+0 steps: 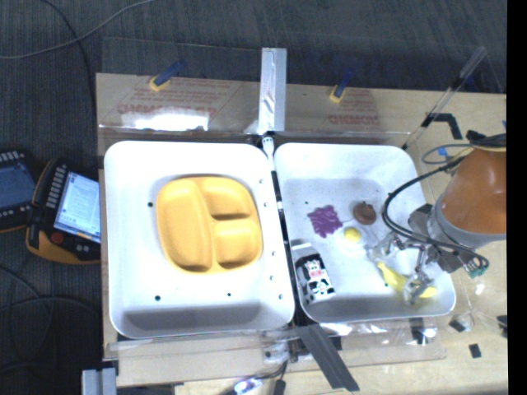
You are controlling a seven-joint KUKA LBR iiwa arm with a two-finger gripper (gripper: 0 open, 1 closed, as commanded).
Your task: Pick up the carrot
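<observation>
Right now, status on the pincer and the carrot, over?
Pincer low in right bin's front corner, at a yellow piece. Carrot: cannot tell which piece. Purple piece and brown piece apart, left.

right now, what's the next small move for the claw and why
Probably lift the claw straight up a little. It sits low in the right bin's near right corner, over a yellow piece, and the arm covers much of that corner, so a clearer look at what lies there seems wise before any grasp.

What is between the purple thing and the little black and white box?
In the camera view, bare white bin floor lies between the purple thing and the black and white box.
</observation>
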